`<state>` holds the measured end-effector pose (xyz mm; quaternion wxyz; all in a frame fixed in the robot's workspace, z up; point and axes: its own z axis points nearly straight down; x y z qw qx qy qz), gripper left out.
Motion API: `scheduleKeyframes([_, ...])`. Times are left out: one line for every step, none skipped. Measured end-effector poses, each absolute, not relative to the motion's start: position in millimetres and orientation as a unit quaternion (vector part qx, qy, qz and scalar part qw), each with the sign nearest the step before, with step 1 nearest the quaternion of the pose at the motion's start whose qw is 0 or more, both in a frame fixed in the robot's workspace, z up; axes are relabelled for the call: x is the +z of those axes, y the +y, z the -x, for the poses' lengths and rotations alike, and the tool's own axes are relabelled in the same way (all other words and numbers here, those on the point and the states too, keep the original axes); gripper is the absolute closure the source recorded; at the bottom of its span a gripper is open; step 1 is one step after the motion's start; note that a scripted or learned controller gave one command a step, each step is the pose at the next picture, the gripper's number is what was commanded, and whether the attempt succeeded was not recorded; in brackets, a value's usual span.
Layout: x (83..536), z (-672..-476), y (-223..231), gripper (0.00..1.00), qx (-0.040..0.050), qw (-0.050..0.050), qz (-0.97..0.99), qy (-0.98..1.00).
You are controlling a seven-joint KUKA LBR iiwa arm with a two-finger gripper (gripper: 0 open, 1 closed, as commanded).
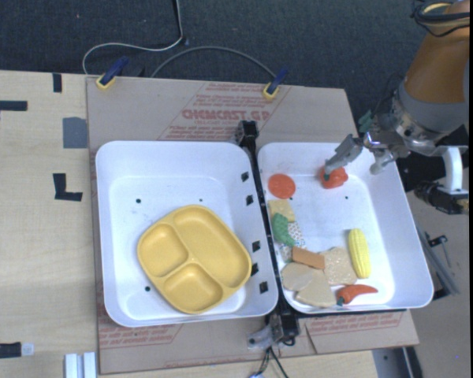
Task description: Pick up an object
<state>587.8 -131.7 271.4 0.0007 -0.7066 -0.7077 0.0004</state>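
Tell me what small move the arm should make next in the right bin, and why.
Probably a short straight drop onto the red piece. The hand sits at the right bin's upper right, one finger reaching down to that piece, which lies apart from the tomato slice and the pile lower down. Whether it is gripped can't be told, so settle before lifting.

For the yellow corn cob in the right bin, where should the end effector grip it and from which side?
Grip the yellow corn cob mid-length across its narrow width, coming from above. It lies flat, long axis running near to far, with free floor on its right; beige pieces crowd its left.
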Motion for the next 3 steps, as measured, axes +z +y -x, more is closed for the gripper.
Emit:
scheduleKeyframes([168.0, -645.2, -162.1, 0.00, 0.0032, 0.002, 0.707, -0.707])
scheduleKeyframes([79.6, -666.2, -184.2, 0.00, 0.0013, -0.001, 0.707, -0.707])
scheduleKeyframes([96.1, -667.7, -183.2, 1.00, 0.0007, -0.002, 0.706, -0.708])
